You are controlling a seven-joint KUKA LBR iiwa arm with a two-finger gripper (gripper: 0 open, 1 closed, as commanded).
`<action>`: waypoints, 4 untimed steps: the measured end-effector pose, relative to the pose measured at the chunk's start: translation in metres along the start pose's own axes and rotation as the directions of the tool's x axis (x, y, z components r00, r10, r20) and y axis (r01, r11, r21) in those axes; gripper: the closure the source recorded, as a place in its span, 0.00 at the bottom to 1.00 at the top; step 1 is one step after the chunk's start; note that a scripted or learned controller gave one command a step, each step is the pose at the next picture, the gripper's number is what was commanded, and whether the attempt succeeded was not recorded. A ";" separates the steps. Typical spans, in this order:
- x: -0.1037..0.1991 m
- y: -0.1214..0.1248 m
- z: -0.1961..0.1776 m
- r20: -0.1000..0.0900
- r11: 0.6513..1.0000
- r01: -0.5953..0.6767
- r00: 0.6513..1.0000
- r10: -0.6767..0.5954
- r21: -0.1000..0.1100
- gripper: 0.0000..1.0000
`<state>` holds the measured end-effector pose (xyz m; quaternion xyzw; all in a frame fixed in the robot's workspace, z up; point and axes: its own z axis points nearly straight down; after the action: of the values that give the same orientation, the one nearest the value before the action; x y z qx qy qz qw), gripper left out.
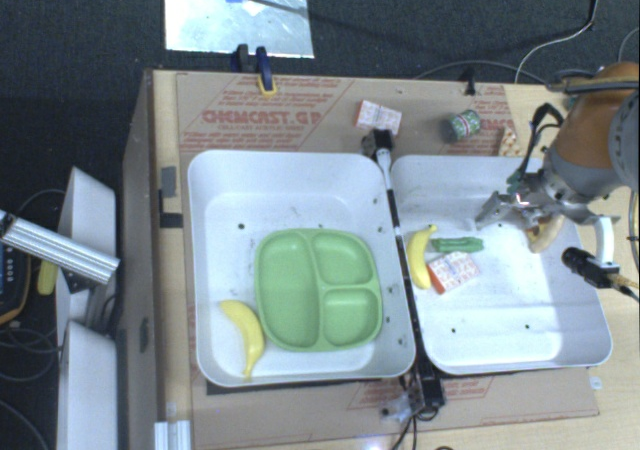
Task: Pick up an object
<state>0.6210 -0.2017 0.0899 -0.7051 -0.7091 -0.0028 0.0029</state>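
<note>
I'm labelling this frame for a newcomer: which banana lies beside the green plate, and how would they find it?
Look in the left bin. A green divided plate sits there, and the banana lies just off its lower-left edge. The other banana lies in the right bin, beside a small carton.

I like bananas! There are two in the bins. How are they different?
The left-bin banana lies beside the green divided plate, near the front; the right-bin banana lies against the wall between the bins, touching a red and white packet. The left-bin banana looks longer; the right-bin banana looks shorter. Both are yellow and curved.
</note>
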 end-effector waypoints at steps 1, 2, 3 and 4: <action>-0.005 0.003 -0.052 0.010 1.000 -0.002 1.000 0.002 -0.005 0.00; -0.004 -0.011 -0.115 0.010 1.000 -0.004 1.000 0.004 -0.005 0.00; -0.004 -0.002 -0.042 0.008 1.000 -0.002 1.000 0.002 0.000 0.00; -0.004 -0.013 -0.073 0.009 1.000 -0.004 1.000 0.004 -0.004 0.00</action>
<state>0.6080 -0.2067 0.1633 -0.7067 -0.7075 -0.0008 -0.0017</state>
